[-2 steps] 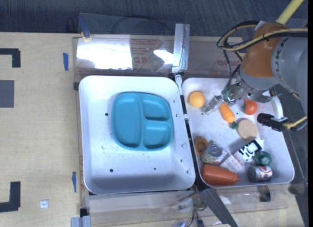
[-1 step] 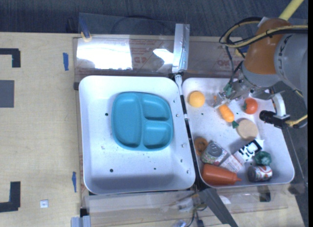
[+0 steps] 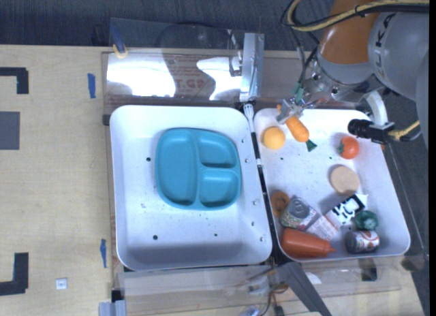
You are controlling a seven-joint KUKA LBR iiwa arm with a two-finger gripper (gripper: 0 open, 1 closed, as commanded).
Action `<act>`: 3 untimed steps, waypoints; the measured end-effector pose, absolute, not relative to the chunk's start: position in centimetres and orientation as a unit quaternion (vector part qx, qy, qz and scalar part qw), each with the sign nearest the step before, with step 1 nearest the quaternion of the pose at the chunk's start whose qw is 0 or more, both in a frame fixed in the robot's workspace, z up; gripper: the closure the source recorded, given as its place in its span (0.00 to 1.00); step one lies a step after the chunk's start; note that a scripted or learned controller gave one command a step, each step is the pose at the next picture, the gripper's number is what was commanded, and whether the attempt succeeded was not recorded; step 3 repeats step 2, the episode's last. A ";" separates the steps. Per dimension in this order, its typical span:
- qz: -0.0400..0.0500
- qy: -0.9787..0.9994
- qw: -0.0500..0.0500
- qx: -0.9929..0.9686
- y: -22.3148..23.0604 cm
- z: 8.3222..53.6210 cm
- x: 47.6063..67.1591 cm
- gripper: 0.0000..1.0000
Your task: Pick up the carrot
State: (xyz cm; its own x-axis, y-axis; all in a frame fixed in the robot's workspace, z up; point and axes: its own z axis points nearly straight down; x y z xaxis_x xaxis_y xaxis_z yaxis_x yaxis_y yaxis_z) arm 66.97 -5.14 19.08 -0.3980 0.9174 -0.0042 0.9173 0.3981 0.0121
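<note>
The carrot (image 3: 297,129), orange with a green tip pointing down-right, is at the back left of the right bin (image 3: 398,202). My gripper (image 3: 291,108) comes in from the upper right and sits right at the carrot's thick upper end. Its fingers look shut on that end, and the carrot hangs tilted below them.
A yellow-orange ball (image 3: 273,137) lies just left of the carrot. A red tomato (image 3: 349,147), a tan disc (image 3: 344,178), cans and a red pepper (image 3: 306,243) crowd the bin's right and front. A blue divided plate (image 3: 199,168) lies in the left bin (image 3: 129,192).
</note>
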 end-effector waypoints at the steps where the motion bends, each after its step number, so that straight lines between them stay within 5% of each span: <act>1: 0.002 0.773 0.004 0.634 -6.8 27.4 66.8 1.00; 2: 0.003 0.766 0.002 0.643 -0.4 29.4 66.8 1.00; 3: 0.003 0.766 0.002 0.643 -0.4 29.4 66.8 1.00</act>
